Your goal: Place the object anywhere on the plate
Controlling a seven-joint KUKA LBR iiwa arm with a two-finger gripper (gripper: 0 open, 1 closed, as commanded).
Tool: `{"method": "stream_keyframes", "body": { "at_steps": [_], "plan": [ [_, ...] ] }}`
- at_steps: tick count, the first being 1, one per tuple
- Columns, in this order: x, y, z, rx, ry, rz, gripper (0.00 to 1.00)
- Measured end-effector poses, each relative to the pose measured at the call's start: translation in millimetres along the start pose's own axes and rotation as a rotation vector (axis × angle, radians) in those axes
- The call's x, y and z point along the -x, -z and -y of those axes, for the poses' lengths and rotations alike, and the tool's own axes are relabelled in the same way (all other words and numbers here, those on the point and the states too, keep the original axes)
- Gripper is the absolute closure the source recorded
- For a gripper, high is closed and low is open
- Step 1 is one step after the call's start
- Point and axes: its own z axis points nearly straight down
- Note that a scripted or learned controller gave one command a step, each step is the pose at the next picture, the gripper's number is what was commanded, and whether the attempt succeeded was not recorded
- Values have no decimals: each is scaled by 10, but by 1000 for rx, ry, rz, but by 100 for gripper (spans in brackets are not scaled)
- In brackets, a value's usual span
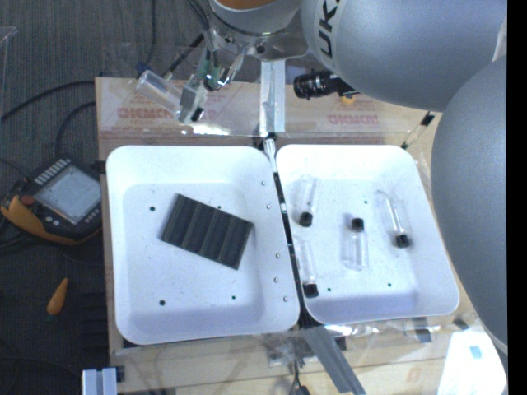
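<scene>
A dark ridged rectangular plate (207,231) lies flat in the left bin (132,179), a little left of that bin's middle. My gripper (196,99) hangs high over the bench's back edge, beyond the left bin's far rim. It is shut on a clear vial (159,86), which sticks out to the left from between the fingers. Several more clear vials with black caps lie in the right bin (412,179), among them one (305,200) near the divider and one (394,219) toward the right.
The arm's grey body fills the upper right and overhangs the right bin. A teach pendant (62,200) and cables lie on the floor to the left of the bins. A metal strip (272,105) stands behind the divider.
</scene>
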Motion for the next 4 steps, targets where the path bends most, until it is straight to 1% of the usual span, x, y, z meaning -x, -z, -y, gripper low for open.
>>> {"method": "stream_keyframes", "body": {
  "at_steps": [1,2,3,4],
  "plan": [
    [126,577,-99,2,457,1,100],
    [-95,494,-236,3,930,-1,100],
    [56,577,-333,7,1523,2,100],
    [96,565,-272,7,1868,2,100]
  ]
}}
